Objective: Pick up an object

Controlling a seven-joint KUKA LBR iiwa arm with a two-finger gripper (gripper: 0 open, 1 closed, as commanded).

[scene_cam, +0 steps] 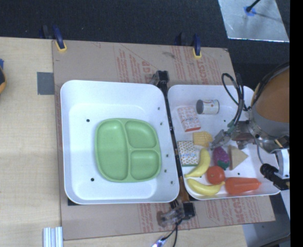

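While the arm [270, 107] reaches over the right bin [182, 94], its jaws hang above a purple toy [221, 156] among bananas [200, 164]; jaw spacing cannot be told.

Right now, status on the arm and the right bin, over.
End effector low over right bin, grip state unclear. Purple toy right beneath it, not lifted. Wedge, tomato, bananas crowd close around.
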